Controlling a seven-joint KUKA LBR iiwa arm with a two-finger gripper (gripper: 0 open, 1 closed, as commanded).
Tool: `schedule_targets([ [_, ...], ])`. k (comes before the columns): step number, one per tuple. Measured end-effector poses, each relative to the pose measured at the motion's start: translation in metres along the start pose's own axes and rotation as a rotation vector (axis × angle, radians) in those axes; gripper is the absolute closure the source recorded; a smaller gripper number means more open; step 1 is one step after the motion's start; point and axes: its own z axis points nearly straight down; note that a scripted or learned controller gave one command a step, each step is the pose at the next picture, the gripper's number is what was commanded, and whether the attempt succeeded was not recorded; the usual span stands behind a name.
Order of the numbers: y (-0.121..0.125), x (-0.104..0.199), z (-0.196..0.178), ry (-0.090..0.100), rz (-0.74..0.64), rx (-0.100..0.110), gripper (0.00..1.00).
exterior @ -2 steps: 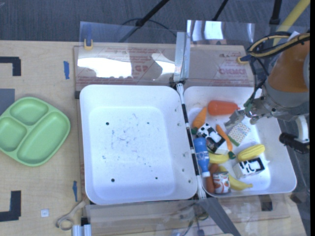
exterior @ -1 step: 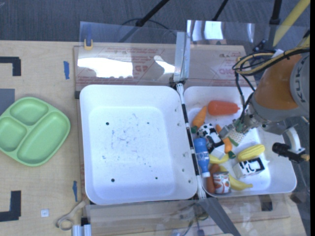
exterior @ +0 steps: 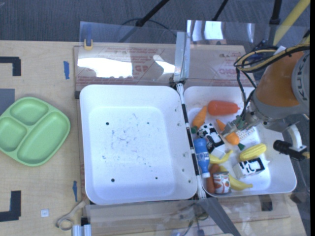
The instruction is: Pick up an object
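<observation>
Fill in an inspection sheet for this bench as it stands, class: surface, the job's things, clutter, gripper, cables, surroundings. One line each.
Surface: wooden bench bearing two white bins; left bin shows faint blue scribble marks.
Job's things: right bin holds a heap: large carrot, small carrot, blue bottle, corn cob, banana, red-labelled can, black-and-white cow toy.
Clutter: green divided plate on the bench, left of the bins.
Gripper: gripper low over the heap; finger state cannot be told.
Cables: yellow and black cables looped by the arm.
Surroundings: clear panels behind the bins; grey floor with stand legs.
</observation>
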Motion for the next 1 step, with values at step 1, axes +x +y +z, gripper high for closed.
schedule_targets([
  [1,0.0619,0.0850,-0.0788,0.015,-0.039,0.020,1.00],
])
